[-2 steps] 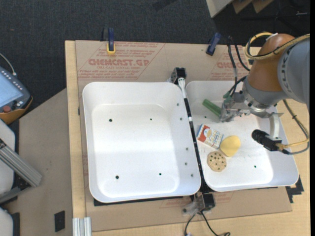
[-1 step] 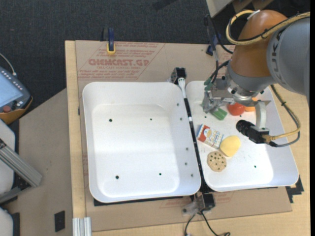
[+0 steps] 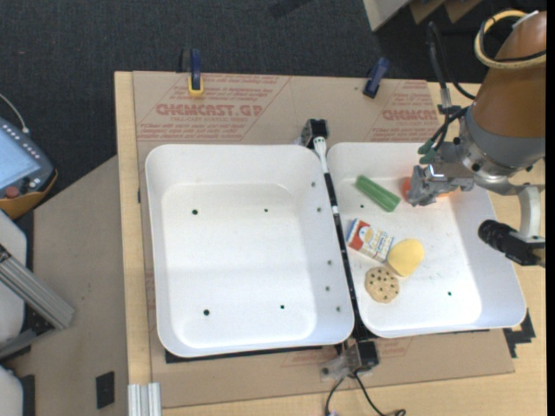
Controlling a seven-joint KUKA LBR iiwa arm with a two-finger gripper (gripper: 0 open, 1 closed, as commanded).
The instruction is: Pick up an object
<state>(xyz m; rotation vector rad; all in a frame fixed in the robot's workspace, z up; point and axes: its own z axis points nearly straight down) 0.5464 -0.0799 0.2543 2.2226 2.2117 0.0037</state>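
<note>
The end effector (image 3: 422, 187) hangs low over the far part of the right bin (image 3: 486, 315), reaching in from the right on a grey arm (image 3: 512, 76) with a broad orange band above the wrist. Whether it is wide or narrow cannot be told from this slanted view, since the metal body hides its tips. A small orange-red object (image 3: 440, 189) shows right against the end effector, peeping out at its right and left sides, but the view does not settle whether it is gripped or merely lying beneath. Just to the left of the end effector lies a green block (image 3: 377, 192), set at a slant on the bin floor and close to it without clearly touching. Nearer the viewer and further left sits a small white and red carton (image 3: 368, 239), and just beside that, to its right, a yellow rounded piece (image 3: 406, 256) that touches or almost touches the carton. A round brown cookie (image 3: 381, 285) with dark specks lies just near of the yellow piece, at the near left of the cluster. All three are well apart from the end effector. The left bin (image 3: 173, 258) sits alongside, its edge meeting the right bin along a dark seam. Both bins rest on a brown board (image 3: 139, 111) covering the bench, held at the far edge by a blue clamp (image 3: 194, 69).
</note>
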